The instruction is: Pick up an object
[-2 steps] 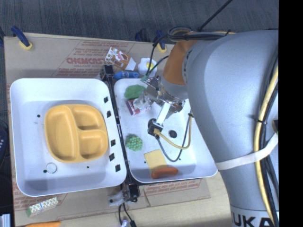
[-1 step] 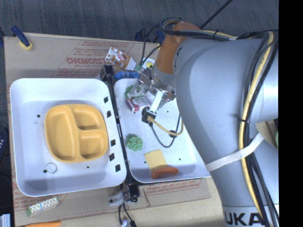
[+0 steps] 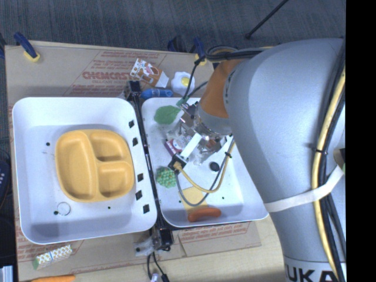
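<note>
My gripper is low in the right bin, near its left-middle part, and the wrist hardware hides its tips. A green bumpy ball lies just below it. A green leafy piece sits at the bin's upper left. An orange carrot-like piece rests by the front wall, with a yellow flat piece just above it. A dark purple item peeks out beside the gripper.
The left bin holds a yellow divided plate. Behind the bins lie a small printed packet, a blue piece and a white-yellow item. The grey arm covers the right bin's right side.
</note>
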Controlling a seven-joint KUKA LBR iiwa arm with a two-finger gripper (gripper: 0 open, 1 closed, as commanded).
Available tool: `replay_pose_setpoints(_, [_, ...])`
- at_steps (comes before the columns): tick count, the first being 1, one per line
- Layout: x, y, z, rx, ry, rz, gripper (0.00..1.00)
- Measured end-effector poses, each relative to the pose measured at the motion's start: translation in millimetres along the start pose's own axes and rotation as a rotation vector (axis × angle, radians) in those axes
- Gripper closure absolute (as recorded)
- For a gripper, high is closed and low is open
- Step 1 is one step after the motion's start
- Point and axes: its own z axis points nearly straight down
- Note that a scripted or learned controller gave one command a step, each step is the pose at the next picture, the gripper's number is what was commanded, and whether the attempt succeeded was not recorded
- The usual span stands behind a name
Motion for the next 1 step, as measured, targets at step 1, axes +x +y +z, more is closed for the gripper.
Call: replay_pose_setpoints(1, [38.0,40.2,5.1,0.011,-0.009,-0.07,0.0])
